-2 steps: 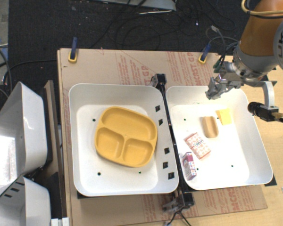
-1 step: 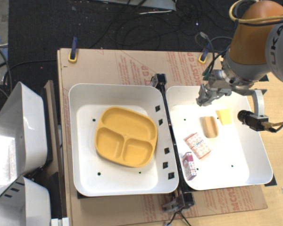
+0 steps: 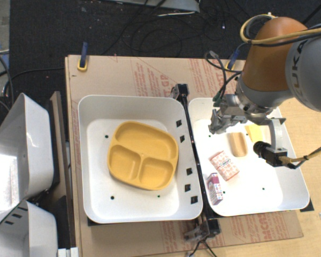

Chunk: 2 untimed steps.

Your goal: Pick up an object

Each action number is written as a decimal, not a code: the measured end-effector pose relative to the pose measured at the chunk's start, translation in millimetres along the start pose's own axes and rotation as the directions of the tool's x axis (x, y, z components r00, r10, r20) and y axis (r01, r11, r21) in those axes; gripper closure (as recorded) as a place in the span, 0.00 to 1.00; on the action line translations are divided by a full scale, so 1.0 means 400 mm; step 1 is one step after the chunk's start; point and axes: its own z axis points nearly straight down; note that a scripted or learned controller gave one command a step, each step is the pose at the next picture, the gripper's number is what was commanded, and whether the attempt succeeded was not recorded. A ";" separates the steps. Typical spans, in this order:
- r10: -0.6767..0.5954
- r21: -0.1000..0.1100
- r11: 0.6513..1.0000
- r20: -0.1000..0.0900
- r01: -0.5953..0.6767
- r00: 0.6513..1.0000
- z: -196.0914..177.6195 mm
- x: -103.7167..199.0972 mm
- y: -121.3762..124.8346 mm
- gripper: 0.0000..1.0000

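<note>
Plainly, the small tan bread-like block (image 3: 238,143) just beside the gripper (image 3: 223,123) looks light and soft, best pinched across its narrow sides.

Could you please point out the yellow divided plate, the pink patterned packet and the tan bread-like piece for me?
yellow divided plate (image 3: 143,155): camera view, left bin, on its centre ridge.
pink patterned packet (image 3: 224,165): camera view, right bin, middle of its top face.
tan bread-like piece (image 3: 237,143): camera view, right bin, middle of its top.
</note>
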 end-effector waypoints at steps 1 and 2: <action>-0.001 0.001 1.000 -0.001 0.001 1.000 0.034 0.111 -0.052 1.00; -0.002 0.000 1.000 -0.001 0.002 1.000 0.048 0.251 -0.115 1.00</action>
